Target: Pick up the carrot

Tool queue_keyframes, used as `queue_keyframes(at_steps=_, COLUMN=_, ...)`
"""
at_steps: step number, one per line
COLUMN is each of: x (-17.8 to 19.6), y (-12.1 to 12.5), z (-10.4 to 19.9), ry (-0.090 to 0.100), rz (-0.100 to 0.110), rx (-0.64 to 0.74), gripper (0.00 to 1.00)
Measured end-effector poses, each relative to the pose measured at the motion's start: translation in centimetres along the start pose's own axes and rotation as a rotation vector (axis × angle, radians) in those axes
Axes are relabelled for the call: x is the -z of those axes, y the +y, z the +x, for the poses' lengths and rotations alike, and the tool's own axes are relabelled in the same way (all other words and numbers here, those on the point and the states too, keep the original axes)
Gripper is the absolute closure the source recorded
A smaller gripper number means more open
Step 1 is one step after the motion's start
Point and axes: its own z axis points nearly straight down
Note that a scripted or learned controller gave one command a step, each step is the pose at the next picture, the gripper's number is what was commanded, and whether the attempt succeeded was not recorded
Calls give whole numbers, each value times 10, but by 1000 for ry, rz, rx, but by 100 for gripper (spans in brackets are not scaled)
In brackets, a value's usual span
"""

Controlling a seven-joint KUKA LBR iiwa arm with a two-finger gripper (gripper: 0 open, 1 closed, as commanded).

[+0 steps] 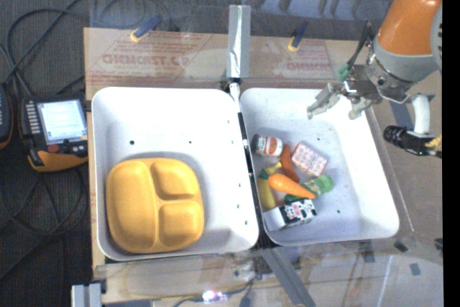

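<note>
Pincer [336,106] hangs above the right bin's [374,223] far edge, fingers spread wide, nothing between them. Carrot [290,186] lies apart from it in the clutter toward the bin's near left corner, touching a pink packet [310,159] and a black-and-white carton [297,212]. Left bin [129,108] holds a yellow divided tray [154,204].

Camera view: 1 fixed camera, mounted above the bench [165,47], looking down at a slant. Far enough off to take in both bins whole, the left bin [122,108] and the right bin [374,205], side by side mid-frame. Bench far edge lies toward frame top, near edge at bottom. Floor with cables visible beyond the bench, above and left. Arm [411,18] enters from the right of the bench.
</note>
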Motion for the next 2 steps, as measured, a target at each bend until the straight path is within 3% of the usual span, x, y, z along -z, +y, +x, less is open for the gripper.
queue_keyframes(at_steps=1, x=-120, y=-42, z=1, ry=1, rz=0, rx=201, gripper=0)
queue_keyframes(at_steps=2, x=-165, y=-66, z=26, ry=-18, rz=-32, rx=260, gripper=0)
